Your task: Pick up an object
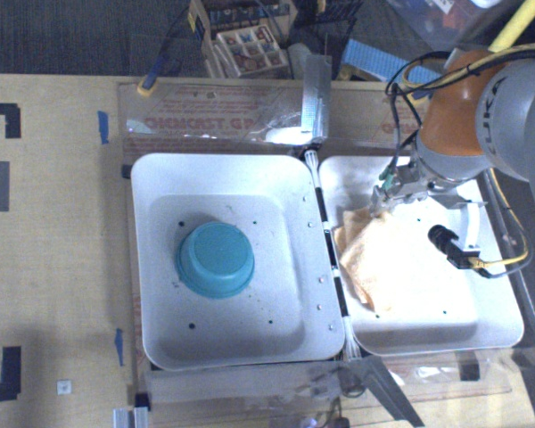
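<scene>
The gripper hangs low over the right bin, in that bin's 11 o'clock corner, with the arm and its orange band stretching away from it toward 2 o'clock. Whether the gripper is clenched or released cannot be told, because the wrist hides its tip from above. Its tip sits at the upper edge of a crumpled tan cloth, possibly touching it, though the glare on the white floor makes that contact hard to judge. The cloth spreads from there toward 6 o'clock, bunched against the right bin's left wall (the one shared with its neighbour). Farther out, at about 8 o'clock from the gripper, a teal bowl rests upside down near the middle of the left bin, well apart from the cloth.
</scene>
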